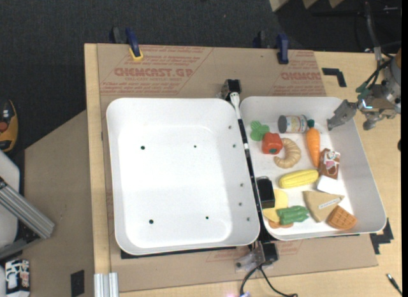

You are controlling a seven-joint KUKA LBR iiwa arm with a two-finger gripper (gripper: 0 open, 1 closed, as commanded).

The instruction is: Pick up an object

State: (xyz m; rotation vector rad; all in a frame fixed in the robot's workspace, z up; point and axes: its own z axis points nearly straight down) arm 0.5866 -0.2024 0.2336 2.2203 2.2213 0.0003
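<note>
Toy foods in right bin; end effector at rim.

We see even, bright overhead light that washes the white bins almost featureless, with mild glare on their floors. Shadows are soft and short. The dark floor looks grainy, and the far right edge blurs slightly.

Toys lie in the right bin (beside the left bin).
</note>
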